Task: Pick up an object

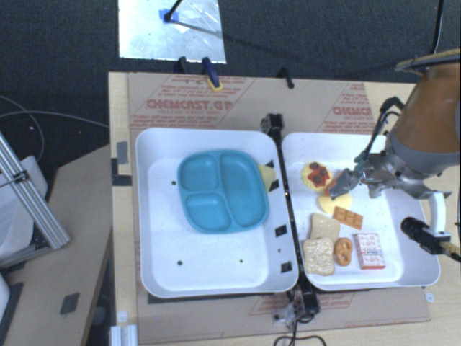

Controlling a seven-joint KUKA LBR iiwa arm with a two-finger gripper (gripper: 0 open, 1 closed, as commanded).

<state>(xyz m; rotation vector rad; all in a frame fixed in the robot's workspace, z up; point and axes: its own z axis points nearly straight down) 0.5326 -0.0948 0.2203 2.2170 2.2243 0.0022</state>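
Nearest the camera, along the near edge of the right bin (410,276): two bread slices (321,245), a small pretzel-like piece (343,251), a pink-and-white carton (369,251). Behind them, an orange cracker (348,217), a pale yellow cheese wedge (333,205), and a round pizza-like toy (315,175) with red topping. Left bin (155,215) bearing a blue divided plate (222,191), with a yellow scrap (269,175) tucked at its right rim. Both bins side by side on the surface (122,107).

End effector (341,184) reaching in from the right, low over the cluster, tips just beside the pizza toy and above the cheese wedge. Cannot tell whether spread or pressed together; nothing visibly pinched.

Likely risks: pieces packed close, so a descent could straddle two at once or nudge the wedge aside; flat, thin shapes lying flush with the bin floor, prone to slipping out under a closing pinch; a miss against the floor.
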